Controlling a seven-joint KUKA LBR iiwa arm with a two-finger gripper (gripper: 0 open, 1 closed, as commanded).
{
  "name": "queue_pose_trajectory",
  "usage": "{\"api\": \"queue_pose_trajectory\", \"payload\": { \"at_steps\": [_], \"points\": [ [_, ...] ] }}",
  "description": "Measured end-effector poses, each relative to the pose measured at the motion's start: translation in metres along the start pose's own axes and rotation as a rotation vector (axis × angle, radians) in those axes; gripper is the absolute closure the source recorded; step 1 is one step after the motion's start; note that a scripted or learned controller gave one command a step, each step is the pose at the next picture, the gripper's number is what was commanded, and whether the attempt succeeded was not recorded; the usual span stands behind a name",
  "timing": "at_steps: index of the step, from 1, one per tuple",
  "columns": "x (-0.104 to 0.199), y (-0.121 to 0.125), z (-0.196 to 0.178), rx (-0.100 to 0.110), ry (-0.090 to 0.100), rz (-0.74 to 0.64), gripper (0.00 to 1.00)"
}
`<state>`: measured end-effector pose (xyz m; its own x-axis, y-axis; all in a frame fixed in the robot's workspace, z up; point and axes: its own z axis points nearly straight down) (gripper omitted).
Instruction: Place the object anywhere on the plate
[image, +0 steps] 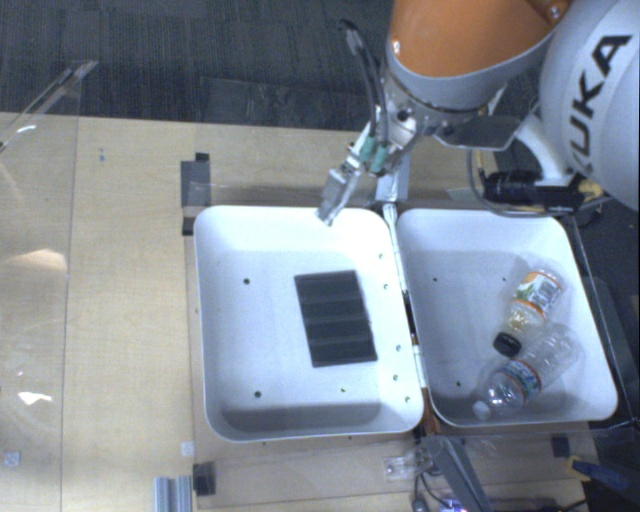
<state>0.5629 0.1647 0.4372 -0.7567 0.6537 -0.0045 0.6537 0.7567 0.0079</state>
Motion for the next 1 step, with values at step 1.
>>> {"api": "queue_pose_trajectory", "payload": {
  "at_steps": [1],
  "points": [
    [0.0577,0.0079,0.1697,0.004,0.003,0.063,0.0]
  ]
}}
